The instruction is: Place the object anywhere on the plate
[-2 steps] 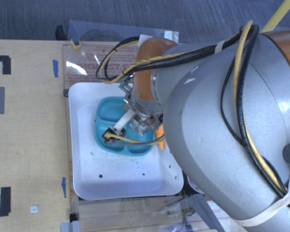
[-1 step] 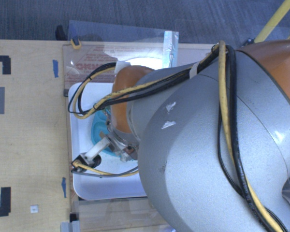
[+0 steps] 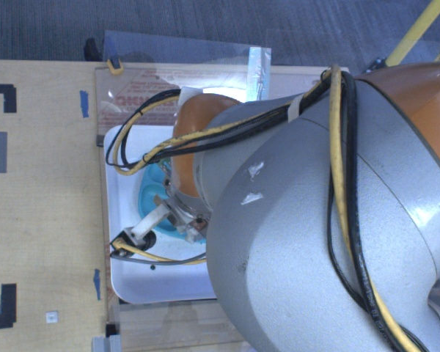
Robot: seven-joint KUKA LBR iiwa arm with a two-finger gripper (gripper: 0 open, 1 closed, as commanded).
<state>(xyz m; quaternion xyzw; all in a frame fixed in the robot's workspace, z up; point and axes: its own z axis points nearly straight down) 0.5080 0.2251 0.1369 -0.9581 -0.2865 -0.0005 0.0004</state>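
Observation:
A teal plate lies in the white bin, and my arm covers most of it. My gripper hangs below the orange wrist band, low over the plate's right part. The wrist hides its tips, and I cannot make out any object between them or on the bare part of the plate.
The big grey arm fills the right and centre and hides the second bin. Yellow and black cables loop over the bin's far left corner. The wooden bench lies to the left. A tiny dark speck sits on the bin floor.

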